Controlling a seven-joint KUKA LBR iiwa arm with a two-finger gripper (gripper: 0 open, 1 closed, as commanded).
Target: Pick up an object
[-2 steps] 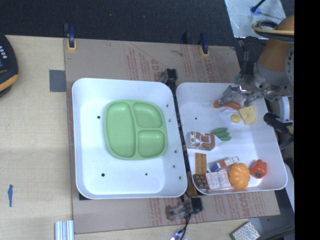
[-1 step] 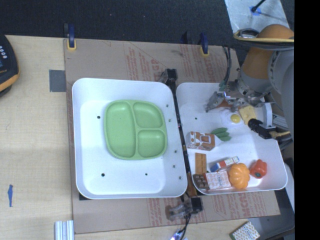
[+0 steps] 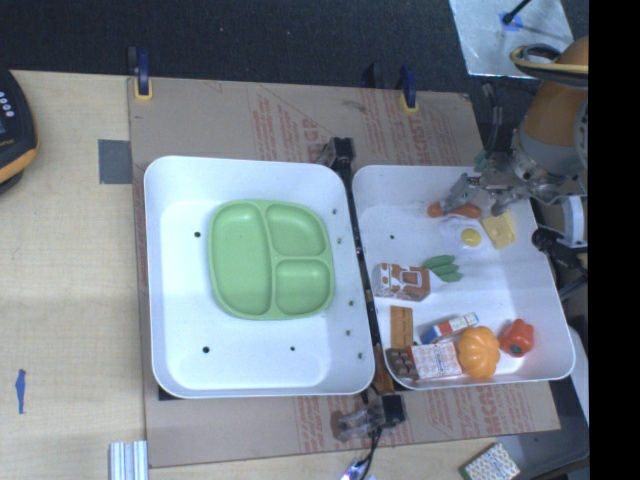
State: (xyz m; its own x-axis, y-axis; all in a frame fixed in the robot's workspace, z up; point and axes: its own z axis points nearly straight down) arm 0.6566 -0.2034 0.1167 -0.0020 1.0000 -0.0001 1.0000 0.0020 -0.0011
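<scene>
Camera view looks down on the gripper, low at about one o'clock in the right bin; whether it is open or closed cannot be told. Just under it lie an orange carrot, a fried egg and a cheese wedge — all close together. At nine o'clock, the left bin holds a green divided plate.

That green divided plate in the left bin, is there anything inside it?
The green plate shows three bare compartments with nothing in them. It lies flat on the left bin, so the patch of bin floor beneath it is covered and cannot be seen.
</scene>
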